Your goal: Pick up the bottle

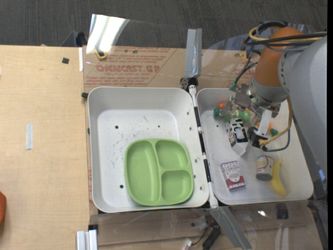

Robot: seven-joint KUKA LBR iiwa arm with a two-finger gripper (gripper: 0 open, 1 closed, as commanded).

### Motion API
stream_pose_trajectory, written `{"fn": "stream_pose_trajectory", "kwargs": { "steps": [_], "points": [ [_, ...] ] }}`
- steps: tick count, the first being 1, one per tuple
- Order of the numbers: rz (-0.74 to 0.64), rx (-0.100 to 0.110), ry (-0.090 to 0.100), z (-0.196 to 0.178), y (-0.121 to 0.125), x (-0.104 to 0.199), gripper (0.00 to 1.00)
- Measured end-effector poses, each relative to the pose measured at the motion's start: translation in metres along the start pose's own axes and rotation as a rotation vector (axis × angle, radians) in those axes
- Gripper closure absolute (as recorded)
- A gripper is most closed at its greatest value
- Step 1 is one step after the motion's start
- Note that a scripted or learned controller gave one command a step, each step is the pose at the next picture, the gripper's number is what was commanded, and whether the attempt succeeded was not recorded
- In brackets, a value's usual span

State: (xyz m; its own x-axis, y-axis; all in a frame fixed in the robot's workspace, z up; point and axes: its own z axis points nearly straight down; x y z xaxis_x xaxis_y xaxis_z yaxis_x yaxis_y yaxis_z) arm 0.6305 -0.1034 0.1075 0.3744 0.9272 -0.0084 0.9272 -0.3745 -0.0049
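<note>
Bottle (238,133) lies under the gripper (244,120), whose grip I cannot tell, in the right bin (218,184) on a wooden bench (41,139).

1 fixed camera, mounted above the tabletop (41,139), looking down at a slant. Frames both white bins: left bin (104,113), right bin (296,186). Arm (307,72) enters from right. Mid-range distance.

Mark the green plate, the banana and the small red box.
green plate (158,172), camera view, on the rib between its compartments.
banana (278,179), camera view, mid-length of its yellow peel.
small red box (232,175), camera view, middle of its top face.
</note>
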Motion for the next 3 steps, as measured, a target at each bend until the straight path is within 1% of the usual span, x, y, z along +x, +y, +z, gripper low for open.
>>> {"fn": "stream_pose_trajectory", "kwargs": {
  "steps": [1,2,3],
  "points": [
    [-0.002,0.0,-0.002,-0.009,0.0,0.0,1.0],
    [-0.002,0.001,-0.002,-0.009,0.0,0.0,0.0],
    [-0.039,-0.002,0.007,0.017,-0.007,0.001,0.0]
  ]
}}
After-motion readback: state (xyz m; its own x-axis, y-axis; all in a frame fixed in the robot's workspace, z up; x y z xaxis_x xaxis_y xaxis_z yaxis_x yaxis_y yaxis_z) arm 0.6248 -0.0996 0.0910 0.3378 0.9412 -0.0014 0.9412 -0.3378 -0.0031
